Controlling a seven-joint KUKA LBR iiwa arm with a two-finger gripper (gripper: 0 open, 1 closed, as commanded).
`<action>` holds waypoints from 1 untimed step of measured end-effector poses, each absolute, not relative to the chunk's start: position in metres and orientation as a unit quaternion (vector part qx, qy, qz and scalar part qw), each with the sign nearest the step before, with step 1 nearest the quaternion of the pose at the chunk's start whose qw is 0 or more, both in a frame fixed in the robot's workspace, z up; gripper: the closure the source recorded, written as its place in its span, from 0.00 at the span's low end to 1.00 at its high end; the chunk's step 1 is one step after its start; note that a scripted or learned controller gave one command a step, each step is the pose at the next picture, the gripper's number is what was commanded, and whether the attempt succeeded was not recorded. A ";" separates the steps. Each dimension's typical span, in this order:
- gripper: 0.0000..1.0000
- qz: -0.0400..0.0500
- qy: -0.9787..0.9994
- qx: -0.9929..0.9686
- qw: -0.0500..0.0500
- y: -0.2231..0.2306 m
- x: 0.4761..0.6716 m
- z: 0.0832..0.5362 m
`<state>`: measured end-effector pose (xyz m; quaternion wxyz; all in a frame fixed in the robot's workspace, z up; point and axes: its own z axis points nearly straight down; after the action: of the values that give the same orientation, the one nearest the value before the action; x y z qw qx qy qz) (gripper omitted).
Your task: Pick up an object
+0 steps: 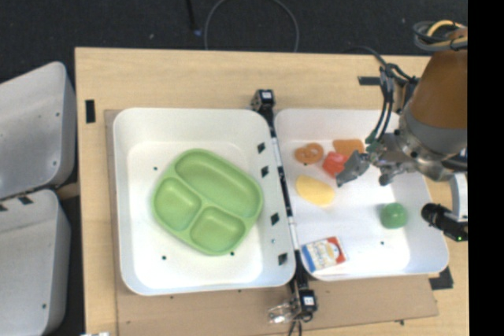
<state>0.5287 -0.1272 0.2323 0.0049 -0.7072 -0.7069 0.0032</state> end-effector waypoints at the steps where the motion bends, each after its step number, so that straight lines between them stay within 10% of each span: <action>1: 0.00 0.000 -0.708 -0.706 0.000 -0.127 0.531 0.238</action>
<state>0.5312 -0.1271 0.2380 0.0000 -0.7062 -0.7080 -0.0002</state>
